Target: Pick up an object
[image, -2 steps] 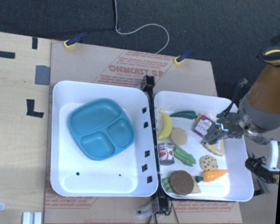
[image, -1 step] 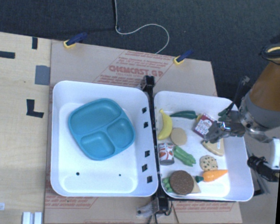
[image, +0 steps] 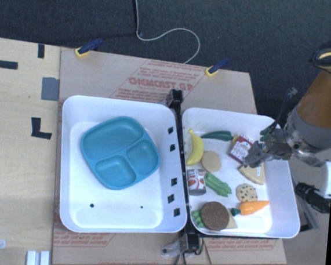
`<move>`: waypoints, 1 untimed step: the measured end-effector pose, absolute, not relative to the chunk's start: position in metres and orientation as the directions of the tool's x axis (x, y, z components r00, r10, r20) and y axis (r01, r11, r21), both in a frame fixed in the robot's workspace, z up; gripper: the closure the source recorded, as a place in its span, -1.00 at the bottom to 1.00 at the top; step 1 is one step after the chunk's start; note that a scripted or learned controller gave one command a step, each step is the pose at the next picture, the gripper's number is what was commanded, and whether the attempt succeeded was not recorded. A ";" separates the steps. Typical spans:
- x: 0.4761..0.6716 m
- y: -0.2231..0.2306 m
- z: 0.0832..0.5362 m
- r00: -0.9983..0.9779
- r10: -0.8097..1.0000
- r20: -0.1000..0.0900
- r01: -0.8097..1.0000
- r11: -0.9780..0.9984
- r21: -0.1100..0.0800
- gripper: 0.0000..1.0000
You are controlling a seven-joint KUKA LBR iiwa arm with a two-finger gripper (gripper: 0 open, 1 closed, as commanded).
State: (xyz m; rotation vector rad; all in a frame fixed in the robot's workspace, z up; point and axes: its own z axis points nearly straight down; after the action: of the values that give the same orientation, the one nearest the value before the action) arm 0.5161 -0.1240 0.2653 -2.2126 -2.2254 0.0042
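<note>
At the near edge of the right bin, a round brown burger patty is lying beside a bit of green, and just to its right an orange carrot is pointing toward the bin's right wall; a chocolate-chip cookie is sitting just behind the carrot; a small can is lying near the divider, with a green pea pod stretching out to its right; a pale round biscuit is resting behind the pod, touching or nearly touching a yellow banana that is curving along the divider side; a pale wedge is lying toward the right wall, directly under the gripper; the gripper is hanging low over this spot, its dark fingers too blurred to tell how far apart they are standing or whether anything is sitting between them; a red and white packet is lying just to the gripper's left; farther back, a dark green pepper or cucumber is lying near the far wall.

In the left bin, a blue divided plate is sitting tilted toward the far side; the arm is reaching in from the right.
</note>
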 end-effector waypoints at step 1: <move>0.489 -0.073 0.252 -0.004 1.000 0.001 1.000 0.004 -0.005 1.00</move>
State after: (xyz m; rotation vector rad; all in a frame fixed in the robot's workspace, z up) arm 0.4886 -0.0729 0.2519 -2.2142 -2.2220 0.0044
